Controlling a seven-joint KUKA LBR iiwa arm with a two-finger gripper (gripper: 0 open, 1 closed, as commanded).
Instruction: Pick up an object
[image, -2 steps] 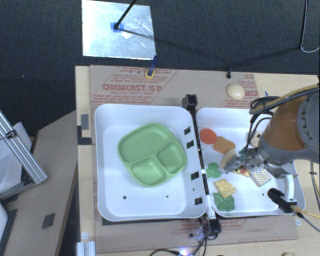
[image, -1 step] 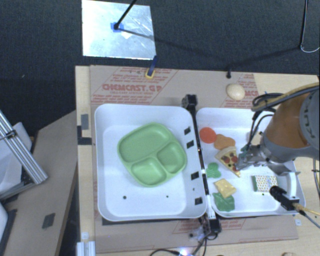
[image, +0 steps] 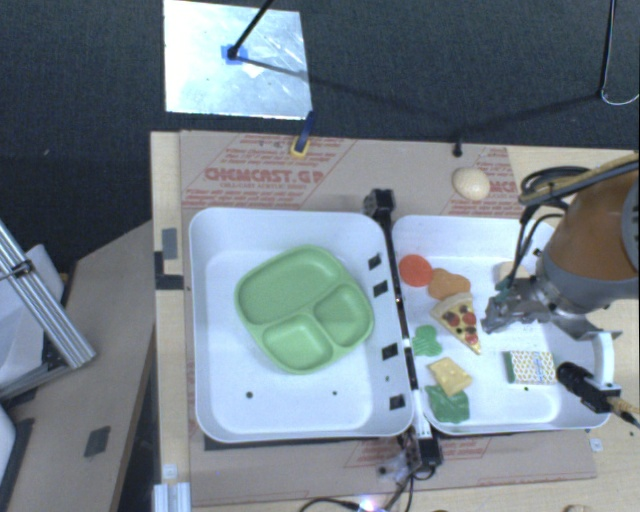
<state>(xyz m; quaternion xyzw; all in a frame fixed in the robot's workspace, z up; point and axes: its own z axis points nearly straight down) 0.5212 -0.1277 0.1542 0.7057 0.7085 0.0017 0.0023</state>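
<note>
Far left: metal rails slanting across a grey side surface. Top, on dark carpet: a shiny foil-like sheet with a blue clip on it.

On the cardboard-covered bench, two shallow white bins side by side. Left bin: a light green divided tray with three compartments, lying tilted near the middle. Between the bins, a black divider strip with clips.

Right bin, toy food clustered along its left half: an orange-red round piece near the top; just right and below it, an orange-brown lump; below that, touching or nearly so, a pizza slice with red dots, pointing down and right. Left of the slice, a small green piece against the bin wall. Lower down, a yellow cheese-like wedge, and under it a larger green piece at the bottom left corner. Further right on the bin floor, a small patterned green-and-white block.

Behind the right bin, on the cardboard, a pale egg-shaped object.

From the right, the grey arm with orange band reaching in over the right bin. Gripper low over the bin floor, just right of the pizza slice, above and left of the patterned block. Fingers dark and bunched in shadow; open or closed cannot be told, and nothing seen clamped between them.
</note>
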